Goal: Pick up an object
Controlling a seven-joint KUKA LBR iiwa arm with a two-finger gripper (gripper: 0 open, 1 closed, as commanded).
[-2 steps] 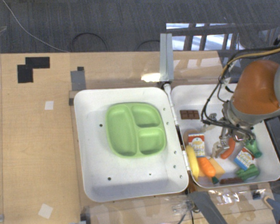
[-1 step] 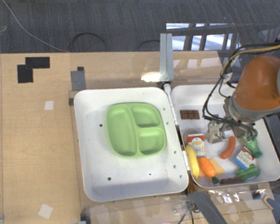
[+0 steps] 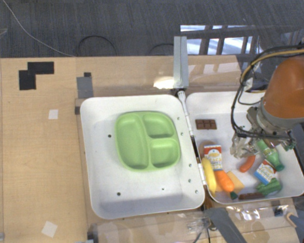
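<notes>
My gripper [image 3: 243, 148] hangs low over the right bin [image 3: 193, 110], under the arm's orange band [image 3: 291, 88]. Directly below it lies a small red-orange chili-shaped piece [image 3: 247, 163]; whether they touch I cannot tell. Beside it on the right is a green bottle [image 3: 272, 158], with a blue and white carton [image 3: 264, 173] and a green piece [image 3: 269, 187] nearer the front. To the gripper's left stand a red and white carton [image 3: 212, 153], a yellow banana [image 3: 209, 174], an orange carrot [image 3: 224, 181] and a pale yellow block [image 3: 235, 180].
A chocolate bar [image 3: 205, 124] lies at the back of the right bin, and a dark brown bar [image 3: 250, 195] lies by its front rim. The left bin [image 3: 97, 148] holds a green divided plate [image 3: 146, 140]. Black cables [image 3: 238, 99] loop beside the arm.
</notes>
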